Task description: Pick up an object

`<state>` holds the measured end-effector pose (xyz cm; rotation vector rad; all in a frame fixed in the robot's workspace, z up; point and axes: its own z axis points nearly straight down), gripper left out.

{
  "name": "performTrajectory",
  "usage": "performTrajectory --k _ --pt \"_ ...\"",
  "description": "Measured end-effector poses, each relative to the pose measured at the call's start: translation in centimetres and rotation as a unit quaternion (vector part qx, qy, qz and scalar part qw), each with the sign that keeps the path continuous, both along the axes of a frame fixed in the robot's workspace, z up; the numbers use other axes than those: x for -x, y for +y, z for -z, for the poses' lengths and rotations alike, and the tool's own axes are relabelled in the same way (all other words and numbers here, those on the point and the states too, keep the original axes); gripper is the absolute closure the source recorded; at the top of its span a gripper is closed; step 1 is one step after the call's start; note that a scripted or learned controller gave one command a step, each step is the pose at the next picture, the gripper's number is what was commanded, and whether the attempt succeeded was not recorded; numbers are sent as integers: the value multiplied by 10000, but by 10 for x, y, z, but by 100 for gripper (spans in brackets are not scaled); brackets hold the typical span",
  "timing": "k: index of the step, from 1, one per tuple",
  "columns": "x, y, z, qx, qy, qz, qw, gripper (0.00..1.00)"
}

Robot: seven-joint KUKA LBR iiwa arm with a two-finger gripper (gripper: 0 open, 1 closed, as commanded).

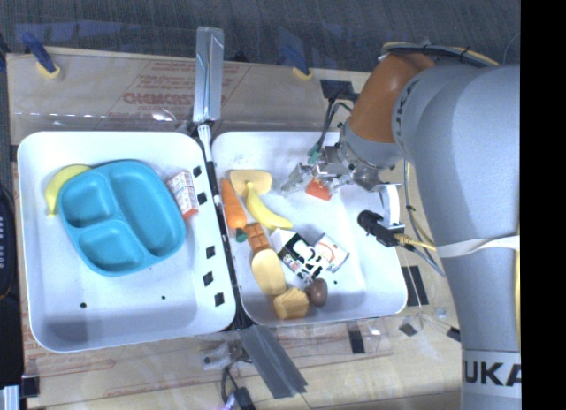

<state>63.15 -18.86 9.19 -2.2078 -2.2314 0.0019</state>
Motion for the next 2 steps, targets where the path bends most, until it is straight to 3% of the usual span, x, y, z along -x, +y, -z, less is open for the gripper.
performTrajectory --k 1,2 --pt "29 -21 -4 2 5 -77 10000 0" --pt "28 -20 -14 -2 7 -100 9999 100"
